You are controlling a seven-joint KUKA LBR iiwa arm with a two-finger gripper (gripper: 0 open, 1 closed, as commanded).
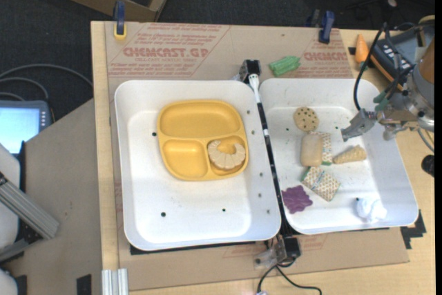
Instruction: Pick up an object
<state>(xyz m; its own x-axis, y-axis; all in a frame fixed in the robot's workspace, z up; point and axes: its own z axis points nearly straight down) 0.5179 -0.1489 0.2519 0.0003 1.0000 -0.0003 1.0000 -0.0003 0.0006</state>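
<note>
The right bin [397, 179] holds a speckled cookie [304, 118], a beige block [311, 149], a tan wedge [350, 155], a patterned packet [322, 182], a purple piece [297, 199] and a crumpled white item [369, 209]. My gripper [371, 134] hangs over that bin's upper right part, just above and to the right of the wedge. Its fingers are spread open with nothing between them. The cookie lies to its left.
In the left bin [135, 155] sits a yellow divided plate [199, 122] with a round sliced item [227, 154] in its lower right compartment. A green object [284, 65] lies on the cardboard behind the bins. Cables and orange gear crowd the right edge.
</note>
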